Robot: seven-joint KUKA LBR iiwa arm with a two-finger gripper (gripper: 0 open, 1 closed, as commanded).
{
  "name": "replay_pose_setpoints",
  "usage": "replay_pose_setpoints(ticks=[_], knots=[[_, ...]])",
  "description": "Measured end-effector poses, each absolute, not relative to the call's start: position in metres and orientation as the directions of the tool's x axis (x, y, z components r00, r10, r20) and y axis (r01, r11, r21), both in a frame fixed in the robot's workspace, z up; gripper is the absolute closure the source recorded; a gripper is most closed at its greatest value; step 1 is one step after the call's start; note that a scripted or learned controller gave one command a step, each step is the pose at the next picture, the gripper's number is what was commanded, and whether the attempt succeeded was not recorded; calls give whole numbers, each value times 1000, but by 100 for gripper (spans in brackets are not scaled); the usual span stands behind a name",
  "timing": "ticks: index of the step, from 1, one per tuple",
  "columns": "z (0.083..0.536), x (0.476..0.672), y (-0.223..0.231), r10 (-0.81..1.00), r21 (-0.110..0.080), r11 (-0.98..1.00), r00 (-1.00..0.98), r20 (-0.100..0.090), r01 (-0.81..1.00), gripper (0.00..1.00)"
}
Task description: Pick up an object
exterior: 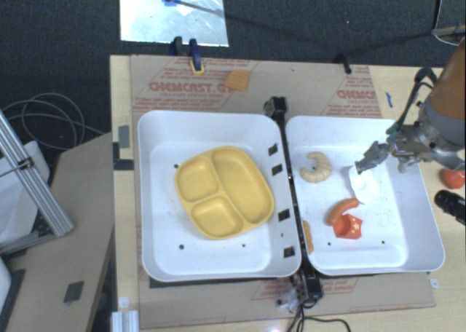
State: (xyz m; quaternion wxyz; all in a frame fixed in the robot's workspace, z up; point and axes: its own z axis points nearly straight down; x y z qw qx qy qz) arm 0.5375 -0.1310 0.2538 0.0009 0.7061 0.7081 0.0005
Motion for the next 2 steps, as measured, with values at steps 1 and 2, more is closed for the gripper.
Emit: replay_pose_setpoints(ticks=[1,2], knots=[[141,502,-137,1000,-9,-1,1,2,1000,0],[82,495,-129,1000,-1,1,-1,1,1000,0]])
